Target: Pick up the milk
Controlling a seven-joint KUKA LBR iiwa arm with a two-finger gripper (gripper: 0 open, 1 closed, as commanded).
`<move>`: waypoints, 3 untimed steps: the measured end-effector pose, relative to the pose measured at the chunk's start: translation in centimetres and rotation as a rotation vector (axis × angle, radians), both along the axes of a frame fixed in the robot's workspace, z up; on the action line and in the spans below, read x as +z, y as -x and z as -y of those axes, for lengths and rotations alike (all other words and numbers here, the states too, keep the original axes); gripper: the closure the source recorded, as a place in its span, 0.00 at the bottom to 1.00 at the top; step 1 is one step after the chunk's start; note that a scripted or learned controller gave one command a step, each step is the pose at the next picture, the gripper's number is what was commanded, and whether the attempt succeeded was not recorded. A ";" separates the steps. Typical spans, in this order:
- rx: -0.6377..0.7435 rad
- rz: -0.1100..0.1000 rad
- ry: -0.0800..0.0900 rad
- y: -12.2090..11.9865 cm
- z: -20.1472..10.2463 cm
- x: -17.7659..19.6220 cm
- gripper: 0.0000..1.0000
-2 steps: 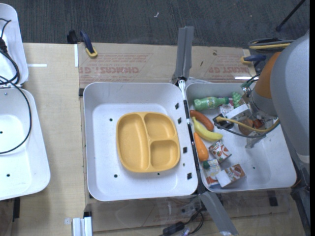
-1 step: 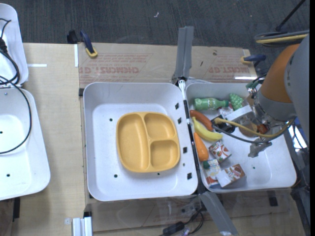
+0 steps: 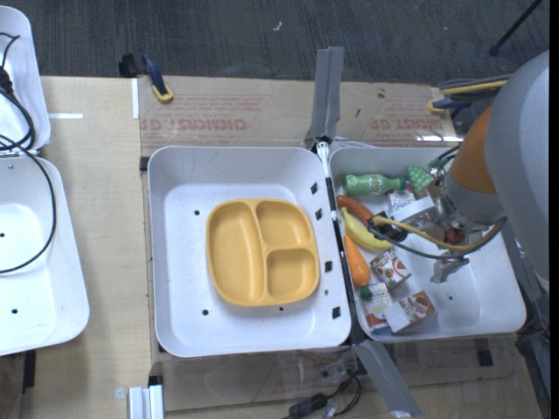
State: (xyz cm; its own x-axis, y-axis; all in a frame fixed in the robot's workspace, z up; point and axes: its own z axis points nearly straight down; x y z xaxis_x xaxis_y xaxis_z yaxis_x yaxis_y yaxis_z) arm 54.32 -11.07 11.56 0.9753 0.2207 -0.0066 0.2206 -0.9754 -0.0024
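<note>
the milk carton (image 3: 390, 270) lies in the right bin (image 3: 489, 312) among a banana (image 3: 362, 234), carrot (image 3: 355, 260) and green bottle (image 3: 374, 182). the gripper (image 3: 450, 238) hangs just right of it; whether its jaws are spread, i cannot tell. approach step: next, centre over the carton. the left bin (image 3: 175, 234) holds a yellow divided plate (image 3: 262, 251).

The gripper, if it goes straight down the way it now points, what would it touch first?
Probably bare floor of the right bin. The gripper hangs over an open patch, apart from the cartons to its left. Depth is hard to judge from this slanted view.
</note>
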 end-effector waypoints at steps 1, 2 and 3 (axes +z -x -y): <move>0.050 0.001 -0.001 6.1 1.2 -2.6 0.00; 0.047 -0.003 -0.003 6.1 1.3 -1.7 1.00; 0.312 0.002 -0.003 6.7 5.1 -2.5 1.00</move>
